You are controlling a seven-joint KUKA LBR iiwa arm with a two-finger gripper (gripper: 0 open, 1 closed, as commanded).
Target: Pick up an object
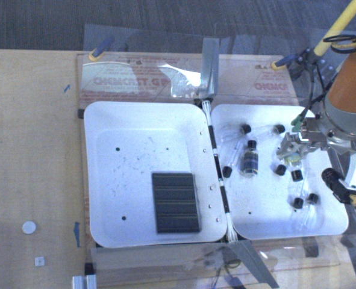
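The metal two-finger gripper [292, 151], its grip state unclear, hovers in the right shallow white bin [328, 224], with a small clear black-capped bottle [249, 158] lying upright-lengthwise just left of it.

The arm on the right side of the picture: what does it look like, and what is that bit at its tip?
The arm is a thick rounded body, grey below a broad orange band. Black cables loop behind it near the bench's far edge. At its tip sits the gripper, a small cluster of silvery metal parts with a spot of green, over the right bin. It is too small to make out finer detail.
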